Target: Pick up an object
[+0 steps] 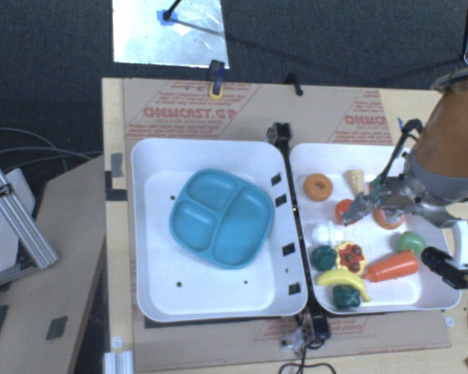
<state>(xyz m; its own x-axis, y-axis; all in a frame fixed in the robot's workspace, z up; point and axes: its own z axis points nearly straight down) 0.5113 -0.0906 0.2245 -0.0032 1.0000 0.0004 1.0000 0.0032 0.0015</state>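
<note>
The gripper (357, 209) hangs low over the right bin (432, 298), its tip just above a red tomato (344, 209); I cannot tell how its jaws stand. Right of the tomato and lower lies a carrot (391, 266), long axis running left-right, slightly tilted, beside a banana (345, 278). A doughnut (318, 187) sits up-left of the tomato.

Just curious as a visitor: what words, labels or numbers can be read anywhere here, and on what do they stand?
"CHEMCAST GP", in red, on the brown protective sheet under the bins.
The same red print repeats at the sheet's upper right and along its front edge, too partial and blurred to read.
No other readable text.
</note>
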